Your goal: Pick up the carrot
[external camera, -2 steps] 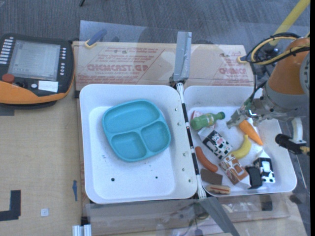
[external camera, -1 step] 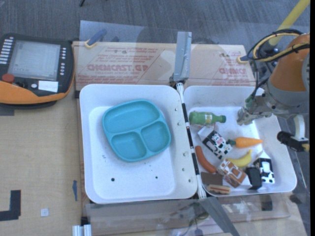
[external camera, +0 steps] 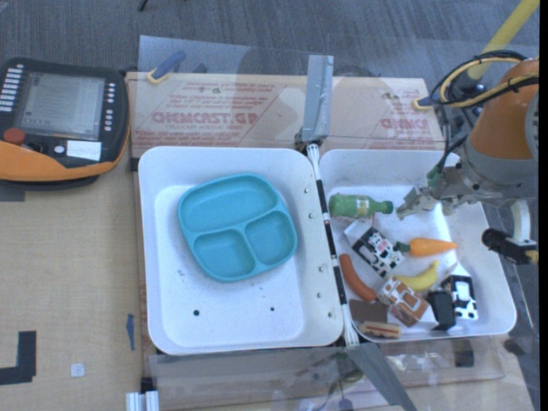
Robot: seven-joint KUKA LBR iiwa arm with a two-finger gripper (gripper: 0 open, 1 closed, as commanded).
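- The carrot [external camera: 431,247] lay in the right bin [external camera: 505,315], toward its right-hand side, with the orange body pointing right and the green stub end pointing left.
- The gripper [external camera: 417,201] hung over the upper part of that same bin, above and a little left of the carrot and apart from it; nothing sat between its fingers.
- Whether the gripper was spread or pressed together could not be made out (it was small and partly lost against the wrist hardware).
- A green bottle [external camera: 359,205] lay on its side just left of the gripper, near the bin's upper left corner.
- Just below the carrot lay a banana [external camera: 419,276], and left of it a black-and-white cow toy [external camera: 377,252].
- A red sausage [external camera: 357,278] lay slantwise near the bin's left wall, and lower down sat a small brown-and-white box [external camera: 404,300].
- A second black-and-white toy [external camera: 462,296] stood near the lower right corner.
- The left bin [external camera: 163,315] held a teal divided plate [external camera: 237,226], lying flat with three compartments.
- A teach pendant [external camera: 60,118] rested on the bench well to the left of both bins.
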